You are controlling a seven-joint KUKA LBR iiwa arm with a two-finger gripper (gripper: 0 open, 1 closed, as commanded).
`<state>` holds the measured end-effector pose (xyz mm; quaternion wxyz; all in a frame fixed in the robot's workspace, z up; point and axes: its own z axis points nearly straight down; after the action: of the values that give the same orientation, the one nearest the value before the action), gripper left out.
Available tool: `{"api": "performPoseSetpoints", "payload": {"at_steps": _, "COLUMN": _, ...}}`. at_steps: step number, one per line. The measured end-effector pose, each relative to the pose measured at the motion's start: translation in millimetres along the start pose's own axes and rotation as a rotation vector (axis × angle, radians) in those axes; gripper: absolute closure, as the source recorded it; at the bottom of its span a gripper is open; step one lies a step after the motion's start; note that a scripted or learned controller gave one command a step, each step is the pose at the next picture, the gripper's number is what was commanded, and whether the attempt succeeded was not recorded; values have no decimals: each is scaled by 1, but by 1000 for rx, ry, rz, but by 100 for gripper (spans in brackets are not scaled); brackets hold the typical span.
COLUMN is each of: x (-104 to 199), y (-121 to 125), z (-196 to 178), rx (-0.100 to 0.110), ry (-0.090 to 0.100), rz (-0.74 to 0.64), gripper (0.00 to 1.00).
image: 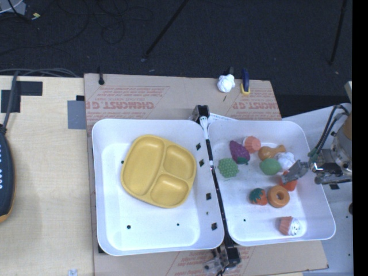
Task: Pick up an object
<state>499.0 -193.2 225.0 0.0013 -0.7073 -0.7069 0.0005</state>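
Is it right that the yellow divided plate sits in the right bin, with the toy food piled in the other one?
Not quite. The camera view shows the yellow divided plate in the left bin, not the right one. The toy food, such as the donut and the purple eggplant, is in the other bin, the right bin, as you said.

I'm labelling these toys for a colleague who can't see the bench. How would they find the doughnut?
Look in the right-hand white bin, the one crowded with small toy foods. Toward its middle right, just below the gripper, lies the doughnut. It is the one brown ring with a hole through it; the strawberry beside it is solid red and green.
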Motion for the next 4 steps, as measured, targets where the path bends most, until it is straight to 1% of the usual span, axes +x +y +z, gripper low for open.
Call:
{"api": "performPoseSetpoints", "payload": {"at_steps": 1, "x": -1, "y": 0, "z": -10, "rx": 1, "ry": 1, "rz": 1, "gripper": 100}}
{"api": "performPoseSetpoints", "payload": {"at_steps": 2, "x": 35, "y": 115, "z": 13, "rx": -7, "ry": 0, "rz": -7, "gripper": 100}}
{"api": "performPoseSetpoints", "payload": {"at_steps": 3, "x": 99, "y": 84, "z": -73, "rx": -9, "ry": 1, "rz": -6, "gripper": 100}}
{"api": "performPoseSetpoints", "payload": {"at_steps": 4, "x": 102, "y": 35, "z": -76, "rx": 2, "ry": 1, "rz": 2, "gripper": 100}}
